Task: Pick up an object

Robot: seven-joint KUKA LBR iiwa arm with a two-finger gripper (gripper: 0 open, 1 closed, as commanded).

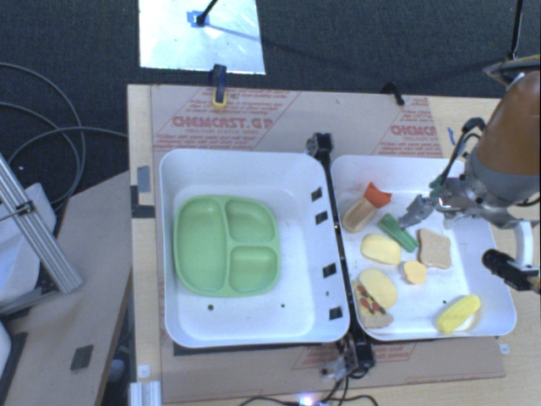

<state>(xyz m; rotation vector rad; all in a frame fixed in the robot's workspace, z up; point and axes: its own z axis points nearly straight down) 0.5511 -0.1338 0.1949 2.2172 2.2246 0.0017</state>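
Note:
The right bin [499,311] holds several toy foods. An orange-red piece [377,195] lies against a tan piece [358,216] at the bin's back left. A green stick [397,233] lies between them and a bread slice [435,248]. Nearer the front are a yellow potato shape [381,249], a small yellow piece [413,271], a hot dog [376,294] and a yellow banana-like piece [459,313]. My gripper [423,208] hangs over the right bin, just above and to the right of the green stick and behind the bread slice. Nothing is visibly held.
The left bin [190,172] holds a green divided plate [226,244]. A black divider [334,244] with clips separates the two bins. The grey and orange arm [507,142] covers the right bin's back right corner. Cables run across the dark floor at left.

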